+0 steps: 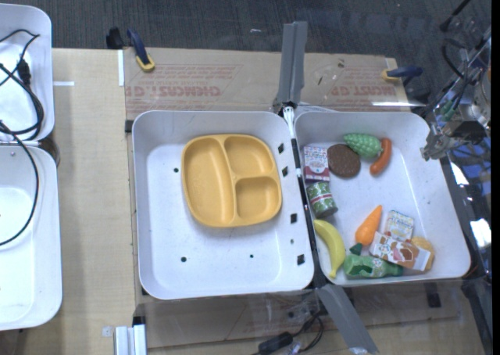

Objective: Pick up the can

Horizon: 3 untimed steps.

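The end effector (444, 136) sits at the right edge of the frame, just over the right rim of the right-hand shallow white bin (437, 213). It is a tangle of dark metal and cabling there, and I cannot tell whether it is open or closed; nothing shows between its parts. By my judgement it is parked clear of the contents, well apart from its target, so the approach has not yet begun.

Inside that bin, nearest the end effector, lie a small orange carrot-shaped toy (380, 155) and a green knobbly toy vegetable (362, 143), touching each other in the upper part. Just left of them is a round dark brown disc (343, 160), and beside that a small red and white carton (316, 162).

The task's thing, a small cylindrical can with a green label (321, 199), lies on its side against the bin's left wall, just below the carton, in the centre of the frame. Its pale metal end faces up-frame and its label is dark green with lighter marks. Lying down and hemmed by the wall, it probably offers its curved sides for a grasp.

Below it rest a yellow toy banana (330, 245), an orange carrot piece (368, 225) and a printed juice box (398, 250).

The left bin (156, 189) holds a yellow three-compartment plastic plate (231, 180).
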### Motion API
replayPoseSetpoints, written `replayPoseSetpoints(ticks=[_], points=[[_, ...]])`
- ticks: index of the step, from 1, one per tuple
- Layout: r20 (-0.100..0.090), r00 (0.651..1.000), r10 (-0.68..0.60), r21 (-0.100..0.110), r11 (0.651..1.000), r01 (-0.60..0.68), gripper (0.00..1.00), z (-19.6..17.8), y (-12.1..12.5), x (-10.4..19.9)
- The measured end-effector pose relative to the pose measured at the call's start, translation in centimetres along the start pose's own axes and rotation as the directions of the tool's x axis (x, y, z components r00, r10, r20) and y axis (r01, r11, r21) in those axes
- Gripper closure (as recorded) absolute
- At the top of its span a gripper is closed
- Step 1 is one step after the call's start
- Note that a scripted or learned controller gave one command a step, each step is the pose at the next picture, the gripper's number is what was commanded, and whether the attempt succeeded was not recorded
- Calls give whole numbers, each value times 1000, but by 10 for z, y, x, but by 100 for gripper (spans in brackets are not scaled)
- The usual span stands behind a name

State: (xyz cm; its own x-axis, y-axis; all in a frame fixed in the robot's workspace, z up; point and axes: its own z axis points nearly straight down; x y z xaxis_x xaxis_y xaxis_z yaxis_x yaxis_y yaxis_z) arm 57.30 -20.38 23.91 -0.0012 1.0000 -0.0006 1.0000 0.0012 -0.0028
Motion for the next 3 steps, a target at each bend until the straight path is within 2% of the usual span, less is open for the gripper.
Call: replayPoseSetpoints(ticks=[1, 2, 3], points=[[1, 1000, -2, 1, 1000, 2, 100, -8, 0, 0], [1, 1000, -2, 1, 1000, 2, 0, -8, 0, 0], [1, 1000, -11, -2, 1000, 11, 0, 35, 59, 42]])
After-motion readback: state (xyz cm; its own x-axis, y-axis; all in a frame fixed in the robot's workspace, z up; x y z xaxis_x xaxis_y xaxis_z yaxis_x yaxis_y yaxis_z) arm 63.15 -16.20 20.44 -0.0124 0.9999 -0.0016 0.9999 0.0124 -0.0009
